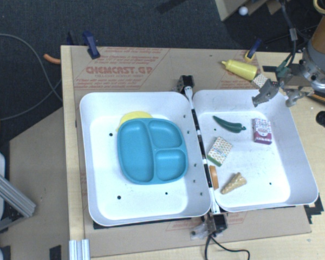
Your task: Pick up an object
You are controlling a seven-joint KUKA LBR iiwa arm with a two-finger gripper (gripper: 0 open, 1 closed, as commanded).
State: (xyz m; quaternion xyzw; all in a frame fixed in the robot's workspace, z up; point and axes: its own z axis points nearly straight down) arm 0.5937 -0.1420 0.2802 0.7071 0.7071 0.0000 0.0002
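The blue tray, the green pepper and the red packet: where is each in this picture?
Blue tray [151,149]: camera view, middle of the tray, in the left bin.
Green pepper [229,124]: camera view, middle of its body, in the right bin.
Red packet [262,131]: camera view, centre of its face, right bin.

Bench [124,69] bearing two white bins [97,145]

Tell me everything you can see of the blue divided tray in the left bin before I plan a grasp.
The blue divided tray looks like smooth moulded plastic, rounded at the corners, with three recessed compartments: one long one on its left side and two smaller ones on the right. It lies flat, right side up, near the middle of the left bin, turned slightly askew. A yellow object shows at its far edge, partly hidden beneath it. The gripper is far off, over the right bin's far corner.
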